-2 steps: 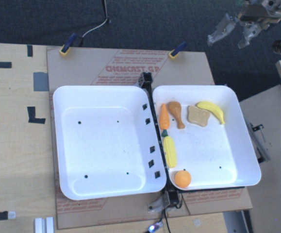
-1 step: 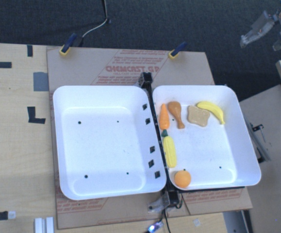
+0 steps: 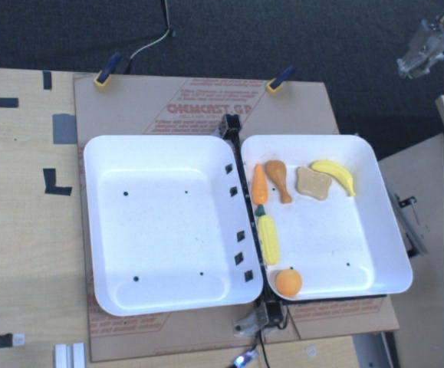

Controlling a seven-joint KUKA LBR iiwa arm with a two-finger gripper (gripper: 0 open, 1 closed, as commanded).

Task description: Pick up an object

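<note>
Orange (image 3: 288, 283) at right bin's (image 3: 363, 209) near-left corner, corn (image 3: 268, 239) just beyond; gripper (image 3: 421, 52) parked far right, jaws' state unreadable, so pre-approach: next move must descend onto one item.

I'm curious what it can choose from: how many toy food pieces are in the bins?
6, all in the right bin: carrot, drumstick, bread slice, banana, corn cob, and orange at the near edge.
</note>
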